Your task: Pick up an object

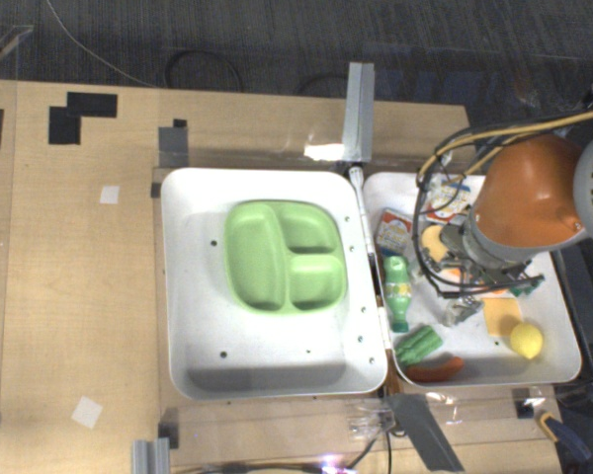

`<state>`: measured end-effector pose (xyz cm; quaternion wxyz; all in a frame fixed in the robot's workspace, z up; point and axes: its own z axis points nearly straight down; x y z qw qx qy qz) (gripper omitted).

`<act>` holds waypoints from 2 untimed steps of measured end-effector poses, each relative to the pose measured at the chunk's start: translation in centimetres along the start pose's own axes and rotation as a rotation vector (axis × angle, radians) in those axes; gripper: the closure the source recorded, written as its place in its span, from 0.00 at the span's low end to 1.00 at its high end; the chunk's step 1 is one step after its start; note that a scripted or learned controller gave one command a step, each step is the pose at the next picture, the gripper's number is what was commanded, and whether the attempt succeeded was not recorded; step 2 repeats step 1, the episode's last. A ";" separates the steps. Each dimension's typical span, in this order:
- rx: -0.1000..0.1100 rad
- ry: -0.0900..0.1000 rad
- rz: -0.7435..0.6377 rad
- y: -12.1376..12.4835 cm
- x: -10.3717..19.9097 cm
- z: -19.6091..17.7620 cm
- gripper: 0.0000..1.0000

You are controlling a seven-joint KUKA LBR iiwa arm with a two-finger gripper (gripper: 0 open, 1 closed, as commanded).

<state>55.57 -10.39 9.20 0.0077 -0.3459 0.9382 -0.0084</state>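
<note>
Grey KUKA arm with orange band (527, 194) comes in from the right and hangs over the right shallow white bin (569, 349), wrist pointed down with a bundle of black and yellow cables around it. The two-finger gripper (462, 309) sits low in the middle of that bin, mostly hidden under the wrist housing; cannot tell its state, and nothing visibly held. Candidate objects are all in the right bin: a green plastic bottle (397, 290) lying along the bin's left wall, a red-and-white packet (393, 232) just above it, a green ridged vegetable-like toy (418, 344) below the bottle, a dark red sausage-shaped item (437, 368) touching the front wall, a yellow lemon-shaped ball (526, 340) near the right front corner, and an orange flat block (502, 314) just beside the lemon. The gripper is between the bottle and the orange block, near both. The left shallow white bin (193, 344) holds a light green plastic tray with three compartments (283, 256), sitting roughly centred, slightly toward the back. Both bins rest on a tan wooden bench (69, 294).
</note>
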 end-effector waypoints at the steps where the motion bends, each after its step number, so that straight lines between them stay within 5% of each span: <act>1: -0.010 -0.002 0.002 -3.6 -1.5 0.3 0.00; 2: -0.010 -0.002 0.002 -3.6 -1.5 0.3 0.00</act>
